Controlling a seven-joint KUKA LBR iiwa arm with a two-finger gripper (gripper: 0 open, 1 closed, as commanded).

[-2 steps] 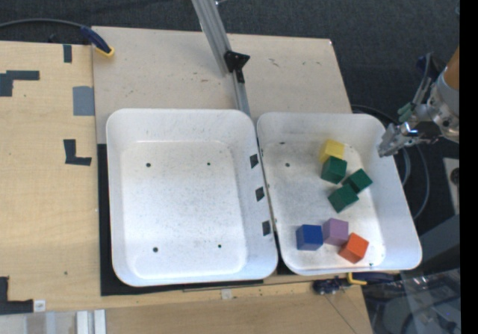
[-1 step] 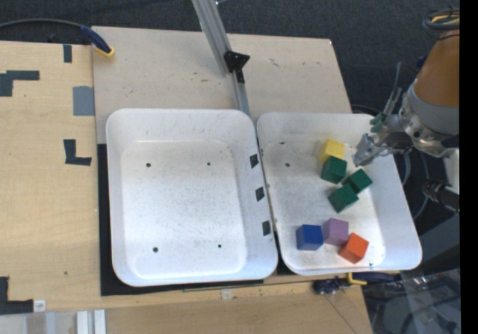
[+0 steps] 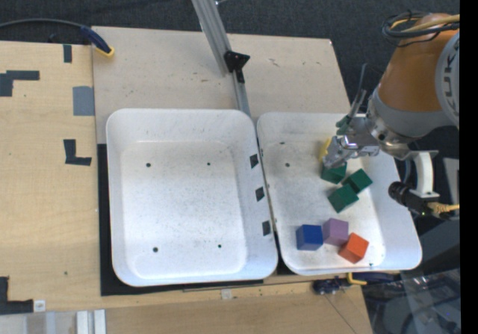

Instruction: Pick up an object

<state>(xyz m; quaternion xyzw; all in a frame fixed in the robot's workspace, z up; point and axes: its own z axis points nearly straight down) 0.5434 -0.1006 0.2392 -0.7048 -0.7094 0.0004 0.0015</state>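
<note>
Green blocks, three point(image 3: 346, 196), lie clustered mid right bin point(image 3: 299, 250) beside one yellow piece point(image 3: 326, 149), with one blue point(image 3: 309, 236), purple point(image 3: 336, 231) and orange block point(image 3: 354, 247) nearer; gripper point(image 3: 344, 150) low over them, grip state undeterminable.

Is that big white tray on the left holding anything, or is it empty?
Empty. The left bin shows just its bare, speckled white floor with a few dark dots. The coloured blocks, like the blue block, all lie in the right bin.
</note>
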